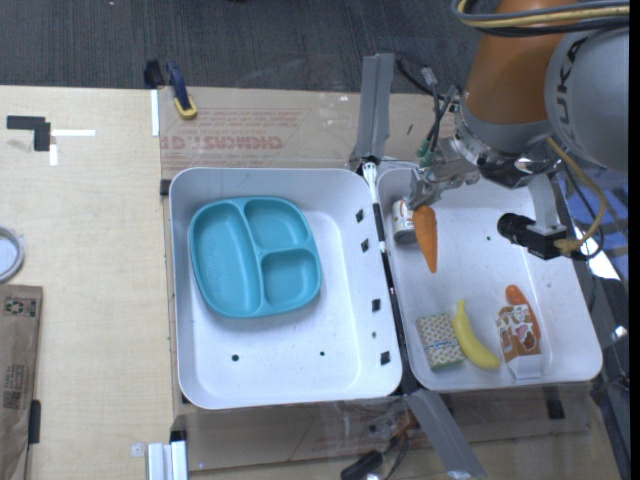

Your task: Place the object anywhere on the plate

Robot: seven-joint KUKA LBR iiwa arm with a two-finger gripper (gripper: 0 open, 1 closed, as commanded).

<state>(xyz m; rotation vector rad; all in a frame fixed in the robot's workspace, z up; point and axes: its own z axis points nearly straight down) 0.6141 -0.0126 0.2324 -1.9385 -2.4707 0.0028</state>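
Gripper over right bin, near its back-left corner, fingers clamped on top of carrot, which hangs tip-down. Blue plate in left bin.

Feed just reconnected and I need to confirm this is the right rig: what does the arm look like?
A thick grey arm with black lettering, an orange dome-shaped band above the wrist, and yellow and black cables looped over it. The metal two-finger gripper carries green and black wiring; a black cylindrical fitting sits alongside.
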